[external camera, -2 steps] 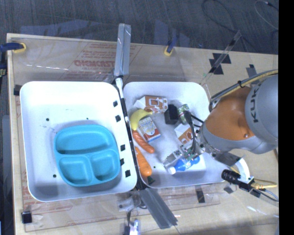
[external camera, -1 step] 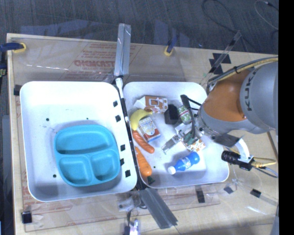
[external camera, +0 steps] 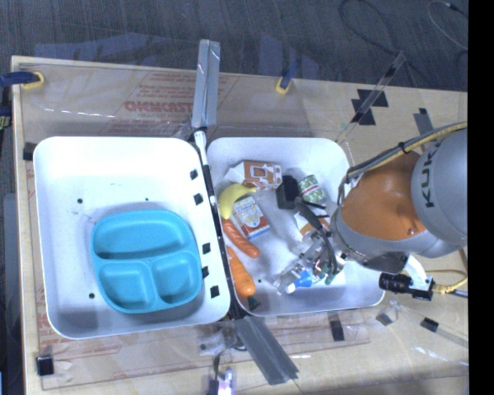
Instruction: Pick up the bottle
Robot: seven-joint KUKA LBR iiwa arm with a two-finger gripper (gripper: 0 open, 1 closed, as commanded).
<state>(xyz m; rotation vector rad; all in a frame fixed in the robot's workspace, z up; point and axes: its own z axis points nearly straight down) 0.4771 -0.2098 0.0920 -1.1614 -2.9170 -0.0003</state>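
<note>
Tray [external camera: 140,262] light blue; bins [external camera: 66,171] white; carrots [external camera: 242,276] orange; arm [external camera: 445,188] grey, orange band.

Divided tray [external camera: 144,257]: smooth blue plastic. Both bins [external camera: 66,188]: glossy white plastic. Bottle [external camera: 300,274]: clear, shiny plastic; arm [external camera: 445,188]: matt grey.

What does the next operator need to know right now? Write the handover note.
Gripper: low in the right bin, down among the clutter at its near right side; finger state can't be read.
Bottle: clear, lying at the gripper's tip near the bin's front wall. No grasp visible.
Left bin: holds a blue divided tray.
Done: arm has reached the bottle.
Left: confirm grip, lift.
</note>
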